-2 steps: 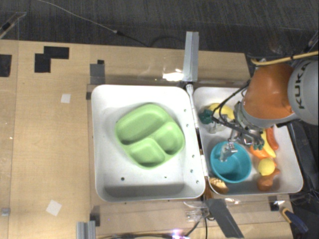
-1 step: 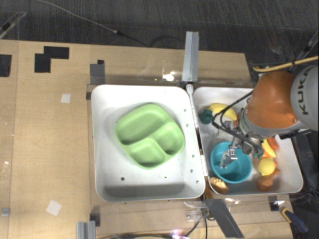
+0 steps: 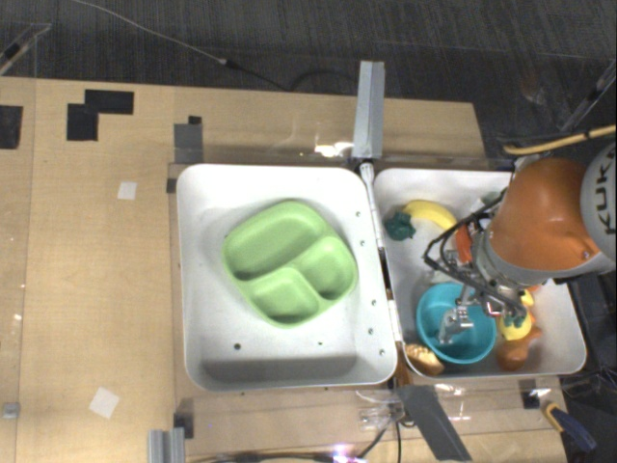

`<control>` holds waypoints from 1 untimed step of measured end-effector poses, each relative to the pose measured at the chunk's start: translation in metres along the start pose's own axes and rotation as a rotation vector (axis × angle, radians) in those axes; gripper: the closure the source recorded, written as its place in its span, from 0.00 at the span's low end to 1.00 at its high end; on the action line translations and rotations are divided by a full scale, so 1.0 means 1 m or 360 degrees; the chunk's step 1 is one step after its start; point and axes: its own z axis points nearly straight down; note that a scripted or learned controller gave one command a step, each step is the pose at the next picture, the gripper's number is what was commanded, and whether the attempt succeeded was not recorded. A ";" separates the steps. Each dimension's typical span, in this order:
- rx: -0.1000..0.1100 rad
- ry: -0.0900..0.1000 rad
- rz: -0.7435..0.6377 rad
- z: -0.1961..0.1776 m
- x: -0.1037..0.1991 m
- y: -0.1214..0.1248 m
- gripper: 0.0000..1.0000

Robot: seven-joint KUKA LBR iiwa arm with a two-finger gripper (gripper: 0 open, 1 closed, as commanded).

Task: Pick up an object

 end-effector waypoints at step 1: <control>-0.0003 0.0019 0.0208 0.004 -0.058 0.016 0.00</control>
